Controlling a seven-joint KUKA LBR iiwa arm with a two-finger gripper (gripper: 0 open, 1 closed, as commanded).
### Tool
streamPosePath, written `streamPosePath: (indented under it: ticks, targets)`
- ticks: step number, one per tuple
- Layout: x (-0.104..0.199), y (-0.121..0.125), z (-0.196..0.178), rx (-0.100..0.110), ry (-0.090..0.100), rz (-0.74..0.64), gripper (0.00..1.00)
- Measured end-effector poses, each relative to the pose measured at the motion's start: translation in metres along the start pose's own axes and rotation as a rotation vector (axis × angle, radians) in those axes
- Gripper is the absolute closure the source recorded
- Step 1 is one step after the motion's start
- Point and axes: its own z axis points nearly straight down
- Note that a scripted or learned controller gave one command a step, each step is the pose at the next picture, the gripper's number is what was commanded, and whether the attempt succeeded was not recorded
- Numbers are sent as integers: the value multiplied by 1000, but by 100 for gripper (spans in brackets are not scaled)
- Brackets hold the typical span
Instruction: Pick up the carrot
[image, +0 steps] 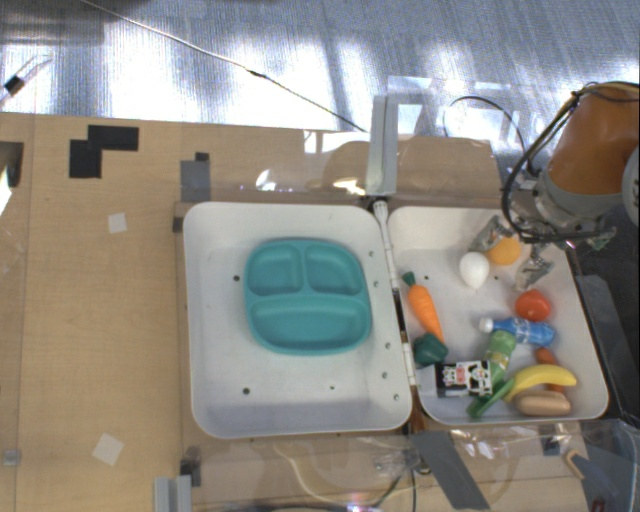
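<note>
The carrot lies in the right bin against its left wall, leafy end toward the milk carton. The gripper, well right of the carrot, straddles an orange ball with fingers spread. The carrot looks light, stiff and smooth (likely plastic); grip across its thick middle.

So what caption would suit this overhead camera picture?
Gripper hovering over an orange ball, away from the carrot in the right bin.
</note>
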Motion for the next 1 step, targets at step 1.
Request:
streamPosePath:
  ticks: [1]
  targets:
    - [-3,-3,-16,12,-10,1,100]
